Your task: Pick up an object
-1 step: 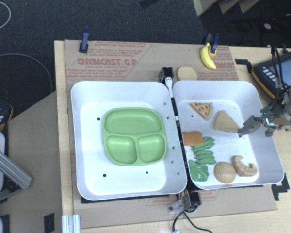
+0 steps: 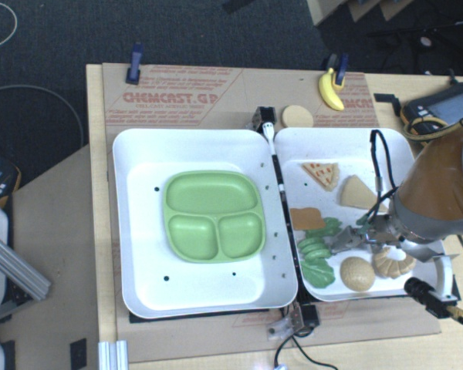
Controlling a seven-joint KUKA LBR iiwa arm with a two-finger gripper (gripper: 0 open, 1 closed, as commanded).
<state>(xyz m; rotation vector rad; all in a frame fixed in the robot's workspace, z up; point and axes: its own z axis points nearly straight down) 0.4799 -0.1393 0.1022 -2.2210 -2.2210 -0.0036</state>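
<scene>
The jaws' state cannot be told; the gripper point(image 2: 346, 240) sits low in the right bin point(image 2: 393, 146), lower right of frame, beside the green toy point(image 2: 318, 260). Nothing is visibly held, so picking seems not yet done.

The right bin point(image 2: 401, 149) holds a pizza slice point(image 2: 322, 173), a pale wedge point(image 2: 356, 192), a brown slab point(image 2: 306, 219), green leaves point(image 2: 317, 257), a tan ball point(image 2: 356, 274) and a knobbly beige piece point(image 2: 392, 264), all lying flat and close together.

Soft, even light is filling the picture. The white bins point(image 2: 131, 206) are shining bright. Small shadows are sitting at six o'clock.
</scene>
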